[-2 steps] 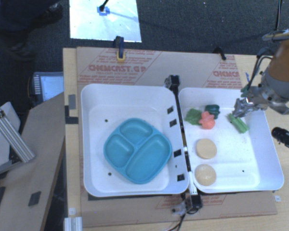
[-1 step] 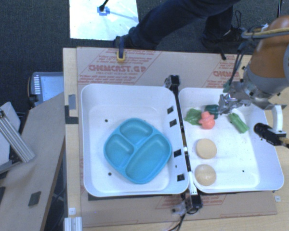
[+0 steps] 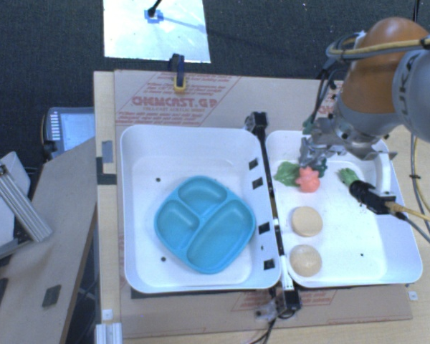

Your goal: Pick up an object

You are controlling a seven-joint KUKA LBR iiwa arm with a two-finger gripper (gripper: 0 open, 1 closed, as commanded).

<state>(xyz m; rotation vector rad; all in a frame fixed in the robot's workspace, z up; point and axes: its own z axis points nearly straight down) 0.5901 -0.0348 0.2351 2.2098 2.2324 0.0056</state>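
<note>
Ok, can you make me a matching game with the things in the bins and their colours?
Things:
1. divided plate
2. small toy figure
3. front round piece
4. leafy piece

Colours:
A. green
B. blue
C. tan
D. pink

Pairs: 1-B, 2-D, 3-C, 4-A.

The grey arm [image 3: 419, 84] reaches in from beyond the right-hand bin's [image 3: 405, 260] far corner, its orange band [image 3: 376, 56] above that bin's back rim. The wrist [image 3: 344, 131] bends downward, and the tool [image 3: 312, 160] hangs low over the bin's back left part.
</note>
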